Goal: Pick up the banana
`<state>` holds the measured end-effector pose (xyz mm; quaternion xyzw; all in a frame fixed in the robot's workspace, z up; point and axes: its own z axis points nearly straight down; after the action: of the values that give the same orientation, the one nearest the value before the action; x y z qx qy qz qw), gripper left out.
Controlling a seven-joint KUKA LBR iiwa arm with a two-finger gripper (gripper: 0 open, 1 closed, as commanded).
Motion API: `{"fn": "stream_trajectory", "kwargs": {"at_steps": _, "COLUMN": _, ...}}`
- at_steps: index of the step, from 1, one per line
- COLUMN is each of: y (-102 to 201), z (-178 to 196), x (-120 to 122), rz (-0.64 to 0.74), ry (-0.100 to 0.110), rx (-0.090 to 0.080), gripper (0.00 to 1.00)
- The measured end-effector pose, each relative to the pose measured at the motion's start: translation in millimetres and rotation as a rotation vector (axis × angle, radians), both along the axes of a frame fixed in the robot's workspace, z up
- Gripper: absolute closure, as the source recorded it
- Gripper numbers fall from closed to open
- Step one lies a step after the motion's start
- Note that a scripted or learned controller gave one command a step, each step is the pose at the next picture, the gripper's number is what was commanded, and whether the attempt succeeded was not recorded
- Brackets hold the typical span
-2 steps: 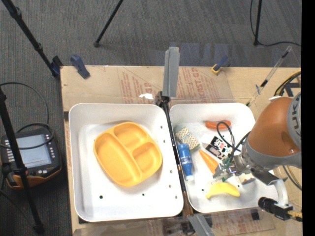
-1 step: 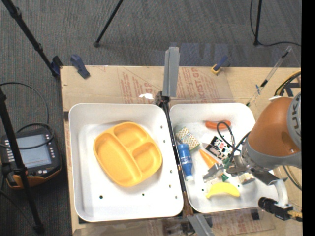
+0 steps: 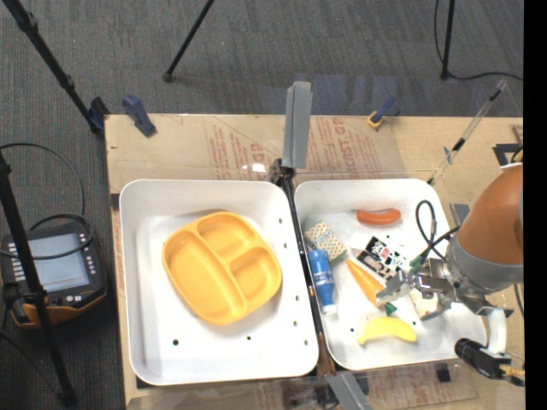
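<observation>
The yellow banana [image 3: 387, 331] lies flat near the front edge of the right white bin [image 3: 342, 196], its curve pointing up. My gripper [image 3: 408, 297] hangs just above and slightly behind it, at the end of the grey arm with the orange band [image 3: 504, 220] that comes in from the right. Its fingers stand apart with nothing between them. The banana is not touched by them as far as I can see.
In the right bin an orange carrot [image 3: 365, 280] lies just left of the gripper, with a cow-patterned toy [image 3: 385, 256], a blue bottle [image 3: 320, 278], a patterned packet [image 3: 325, 239] and a red sausage [image 3: 379, 216] nearby. The left bin [image 3: 137, 229] bears a yellow divided plate [image 3: 222, 267].
</observation>
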<state>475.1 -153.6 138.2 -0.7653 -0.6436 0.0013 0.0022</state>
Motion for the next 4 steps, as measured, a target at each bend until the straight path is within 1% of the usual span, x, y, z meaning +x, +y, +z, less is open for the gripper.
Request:
{"fn": "stream_trajectory", "kwargs": {"at_steps": 1, "y": 20, "z": -52, "x": 0, "rz": 0.319, "ry": -0.001, "rx": 0.002, "gripper": 0.0}}
{"fn": "stream_trajectory", "kwargs": {"at_steps": 2, "y": 20, "z": -43, "x": 0, "rz": 0.316, "ry": 0.001, "rx": 0.004, "gripper": 1.0}}
{"fn": "stream_trajectory", "kwargs": {"at_steps": 3, "y": 20, "z": -43, "x": 0, "rz": 0.316, "ry": 0.002, "rx": 0.004, "gripper": 0.0}}
{"fn": "stream_trajectory", "kwargs": {"at_steps": 4, "y": 9, "z": 12, "x": 0, "rz": 0.366, "ry": -0.002, "rx": 0.001, "gripper": 0.0}}
